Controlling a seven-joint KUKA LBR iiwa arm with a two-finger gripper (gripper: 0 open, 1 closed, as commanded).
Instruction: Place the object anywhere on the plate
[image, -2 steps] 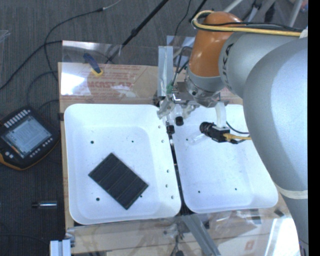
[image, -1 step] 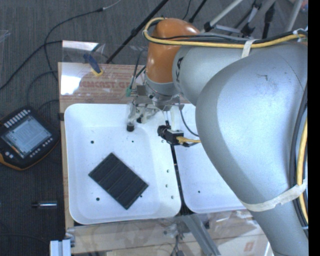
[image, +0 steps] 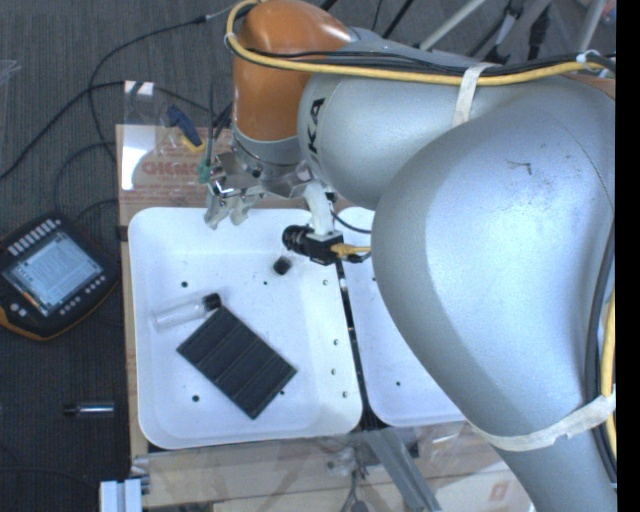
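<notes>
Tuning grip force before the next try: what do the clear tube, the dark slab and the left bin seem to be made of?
Clear tube: probably transparent plastic, possibly glass; the bin floor shows through it, and it has a black cap.
Dark slab: matte black with parallel ridges, likely plastic or rubber; no shine.
Left bin: smooth white moulded plastic by its look, with rounded corners and a soft sheen.

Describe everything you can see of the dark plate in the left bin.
The plate is a flat, dark grey, almost black rectangle with faint lines dividing it into panels and a matte look. It lies flat on the floor of the left bin, turned diagonally, toward the bin's lower middle. A small clear vial with a black cap lies just above its upper corner, very close or touching. The claw hangs well away, at the bin's top edge.
</notes>
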